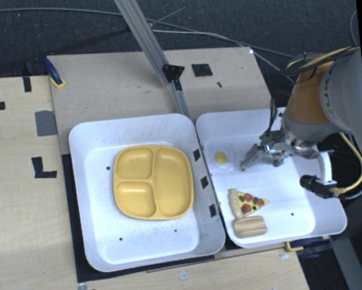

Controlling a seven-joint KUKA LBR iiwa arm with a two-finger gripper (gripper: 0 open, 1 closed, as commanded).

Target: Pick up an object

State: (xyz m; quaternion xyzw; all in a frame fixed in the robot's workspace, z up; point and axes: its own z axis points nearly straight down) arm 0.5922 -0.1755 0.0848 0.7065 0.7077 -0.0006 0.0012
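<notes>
End effector (250, 160), fingers spread and empty, hovers just right of a small yellow ball (221, 158), likely light, slippery; grip across its middle.

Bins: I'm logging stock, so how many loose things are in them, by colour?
Yellow: 2, the plate and the small piece
Tan: 2, the pizza slice and the bun
Total: 4
</notes>
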